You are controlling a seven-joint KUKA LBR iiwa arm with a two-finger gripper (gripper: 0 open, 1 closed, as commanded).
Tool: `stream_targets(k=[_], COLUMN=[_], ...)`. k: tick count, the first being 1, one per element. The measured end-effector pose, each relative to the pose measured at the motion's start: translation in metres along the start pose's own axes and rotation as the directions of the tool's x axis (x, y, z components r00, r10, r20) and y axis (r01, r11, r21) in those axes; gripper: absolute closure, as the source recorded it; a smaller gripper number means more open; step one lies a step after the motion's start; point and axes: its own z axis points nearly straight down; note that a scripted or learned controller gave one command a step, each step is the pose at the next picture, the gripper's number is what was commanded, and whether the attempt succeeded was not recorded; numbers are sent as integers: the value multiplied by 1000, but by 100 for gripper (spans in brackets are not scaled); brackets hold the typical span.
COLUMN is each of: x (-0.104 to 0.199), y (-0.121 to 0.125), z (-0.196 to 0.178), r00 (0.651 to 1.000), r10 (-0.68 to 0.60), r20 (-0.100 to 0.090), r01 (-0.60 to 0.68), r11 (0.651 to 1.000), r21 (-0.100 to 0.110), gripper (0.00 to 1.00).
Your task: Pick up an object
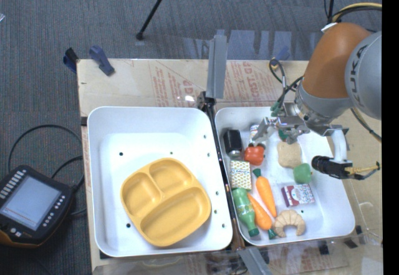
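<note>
Tan block (289, 155) just below gripper (288, 132)

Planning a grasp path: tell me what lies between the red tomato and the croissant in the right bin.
In the camera view, two carrots lie between the tomato and the croissant.

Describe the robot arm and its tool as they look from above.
The arm is grey with a broad, rounded orange band above the wrist and dark lettering on the grey shell at the right. Yellow and black cables loop over its top. The tool is a cluster of grey metal parts with thin wires running into it; a black cylindrical piece with a yellow lead sticks out nearby.
</note>
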Motion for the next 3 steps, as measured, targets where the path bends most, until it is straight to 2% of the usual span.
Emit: stream_targets(k=[1,2,3], x=[-1,-2,62], y=[-44,-44,29], z=[100,93,1], r00=[995,996,986], r10=[-99,-91,-167], r20=[1,-4,2], r01=[99,91,167], r11=[995,996,986], r21=[-10,-7,-11], gripper=[0,100,100])
